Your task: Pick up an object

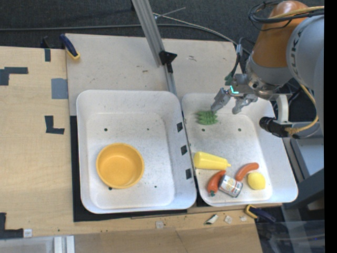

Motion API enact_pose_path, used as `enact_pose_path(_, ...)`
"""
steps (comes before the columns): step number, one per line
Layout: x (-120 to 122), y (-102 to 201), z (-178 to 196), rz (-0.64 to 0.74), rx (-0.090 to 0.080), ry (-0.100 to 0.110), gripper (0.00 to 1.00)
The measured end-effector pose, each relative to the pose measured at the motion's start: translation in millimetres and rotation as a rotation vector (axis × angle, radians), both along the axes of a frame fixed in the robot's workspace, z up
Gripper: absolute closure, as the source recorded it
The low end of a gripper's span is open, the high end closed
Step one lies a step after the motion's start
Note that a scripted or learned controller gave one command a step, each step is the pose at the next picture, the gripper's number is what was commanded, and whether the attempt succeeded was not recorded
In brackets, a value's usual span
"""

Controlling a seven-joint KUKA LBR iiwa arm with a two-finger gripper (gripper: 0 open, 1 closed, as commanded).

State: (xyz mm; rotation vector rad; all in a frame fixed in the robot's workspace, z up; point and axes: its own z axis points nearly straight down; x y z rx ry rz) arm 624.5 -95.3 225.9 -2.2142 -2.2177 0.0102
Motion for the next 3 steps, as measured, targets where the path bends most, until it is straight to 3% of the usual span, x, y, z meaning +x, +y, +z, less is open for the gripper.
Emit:
enact_pose_path(1,1.5,0.0,3.8,0.001,0.0,-0.007,0.0)
enact_pose_path(3,-6.3,-0.9,-96.1,-0.001,-0.002,0.001,0.0)
